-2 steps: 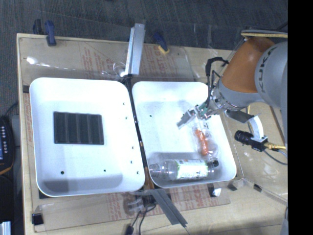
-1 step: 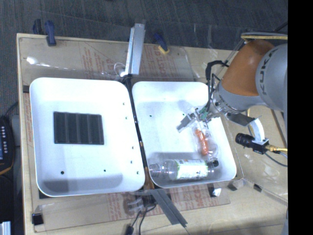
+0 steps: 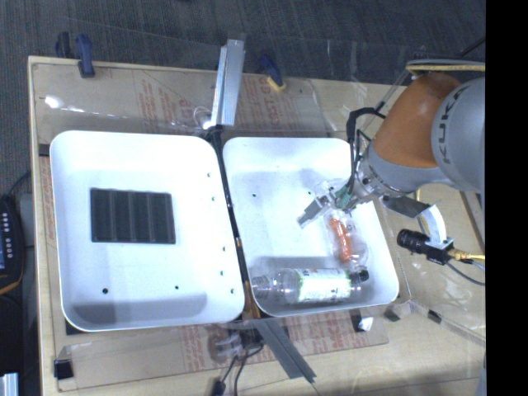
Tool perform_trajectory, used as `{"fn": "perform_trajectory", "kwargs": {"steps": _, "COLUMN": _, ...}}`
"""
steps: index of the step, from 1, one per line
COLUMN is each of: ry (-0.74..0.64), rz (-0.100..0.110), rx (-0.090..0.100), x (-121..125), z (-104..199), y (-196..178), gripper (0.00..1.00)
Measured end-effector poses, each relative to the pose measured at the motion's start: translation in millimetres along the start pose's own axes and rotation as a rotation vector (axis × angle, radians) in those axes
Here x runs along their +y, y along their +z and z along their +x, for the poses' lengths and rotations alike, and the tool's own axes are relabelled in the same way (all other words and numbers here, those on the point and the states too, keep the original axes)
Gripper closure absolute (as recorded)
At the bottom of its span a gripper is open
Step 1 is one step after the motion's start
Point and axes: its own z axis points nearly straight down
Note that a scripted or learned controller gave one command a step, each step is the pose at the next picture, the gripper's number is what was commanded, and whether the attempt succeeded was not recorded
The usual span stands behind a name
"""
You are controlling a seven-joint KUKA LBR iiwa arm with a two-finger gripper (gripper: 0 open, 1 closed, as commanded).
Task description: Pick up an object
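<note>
Orange packet (image 3: 341,236) lies under the pincer (image 3: 330,200), grip I cannot tell; crinkly wrap may slip free.

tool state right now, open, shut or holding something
tool: in the right bin, just above the orange-filled clear bottle; open or shut cannot be told, and nothing is visibly held.
</note>
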Motion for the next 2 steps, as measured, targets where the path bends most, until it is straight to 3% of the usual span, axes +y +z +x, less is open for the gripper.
{"fn": "perform_trajectory", "kwargs": {"steps": 2, "ry": -0.001, "rz": -0.005, "rx": -0.004, "x": 5.7, "z": -4.3, "y": 0.1, "gripper": 0.0}}
